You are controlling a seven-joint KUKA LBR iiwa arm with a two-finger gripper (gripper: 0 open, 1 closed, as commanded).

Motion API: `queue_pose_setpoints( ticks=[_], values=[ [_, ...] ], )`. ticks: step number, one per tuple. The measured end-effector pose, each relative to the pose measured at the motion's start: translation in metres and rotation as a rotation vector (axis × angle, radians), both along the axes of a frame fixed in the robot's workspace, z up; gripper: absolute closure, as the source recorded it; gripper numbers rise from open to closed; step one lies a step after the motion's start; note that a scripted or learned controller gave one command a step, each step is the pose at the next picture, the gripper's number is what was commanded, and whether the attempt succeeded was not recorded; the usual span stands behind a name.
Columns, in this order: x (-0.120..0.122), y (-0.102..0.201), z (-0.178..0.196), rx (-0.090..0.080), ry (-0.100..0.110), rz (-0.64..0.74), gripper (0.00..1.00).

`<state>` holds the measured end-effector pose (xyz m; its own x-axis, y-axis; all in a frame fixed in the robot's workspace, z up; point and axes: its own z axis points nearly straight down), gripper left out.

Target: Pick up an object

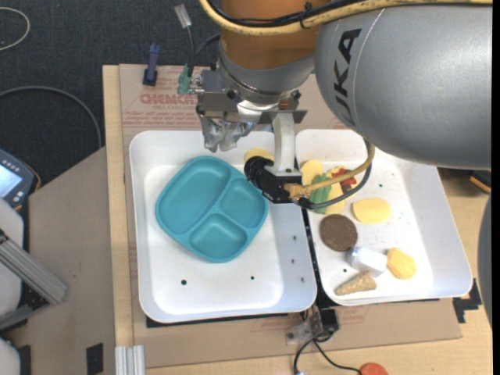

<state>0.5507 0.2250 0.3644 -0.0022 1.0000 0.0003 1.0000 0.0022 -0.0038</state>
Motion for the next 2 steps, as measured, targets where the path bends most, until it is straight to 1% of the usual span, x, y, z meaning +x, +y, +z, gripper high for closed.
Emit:
queue_pose_setpoints(
  ticks=[1,2],
  values=[
    [0.078,-0.010,-0.112,-0.005,0.005,-0.006,1.00],
    [0.077,-0.007,-0.093,0.000,-0.006,-0.003,1.00]
  ],
)
